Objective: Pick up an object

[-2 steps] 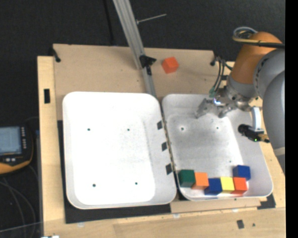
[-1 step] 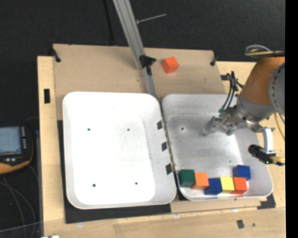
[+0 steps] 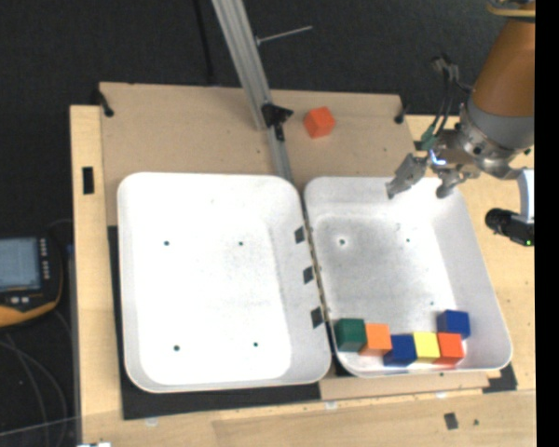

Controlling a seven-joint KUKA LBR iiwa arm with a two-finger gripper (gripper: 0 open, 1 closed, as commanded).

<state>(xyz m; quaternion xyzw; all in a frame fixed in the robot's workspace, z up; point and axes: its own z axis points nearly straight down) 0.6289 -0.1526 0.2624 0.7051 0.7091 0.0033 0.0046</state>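
- The pale wooden worktop [image 3: 214, 128] carries two shallow white plastic bins side by side on a dark mat; no brand, label or readable writing can be made out anywhere on them.
- The left white bin [image 3: 214, 277] is a rounded rectangle, its floor marked with a few small dark dots.
- The right white bin [image 3: 391, 259] touches the left one along its inner edge, where small dark clips sit at the seam.
- The grey arm with an orange band [image 3: 503, 73] reaches in from the right, above the far right corner of the right bin.
- A slanted metal rail [image 3: 247, 54] runs from the far edge down toward the seam between the bins.
- A small handheld screen device [image 3: 9, 268] lies left of the worktop; its display is too blurred to read.
- The two-finger tool [image 3: 417, 182] hangs over the far rim of the right bin, its fingers spread apart with nothing between them.
- A cluster of small coloured cubes lies along the near wall of the right bin, well apart from the tool: a green cube [image 3: 350, 333], an orange cube [image 3: 378, 338], a blue cube [image 3: 401, 349], a yellow cube [image 3: 427, 345], a second orange cube [image 3: 450, 346] and a second blue cube [image 3: 454, 322] just behind it. The row runs left to right; the cubes themselves have no long axis.
- A lone orange cube [image 3: 319, 122] sits on the worktop beyond the bins, just right of the rail.
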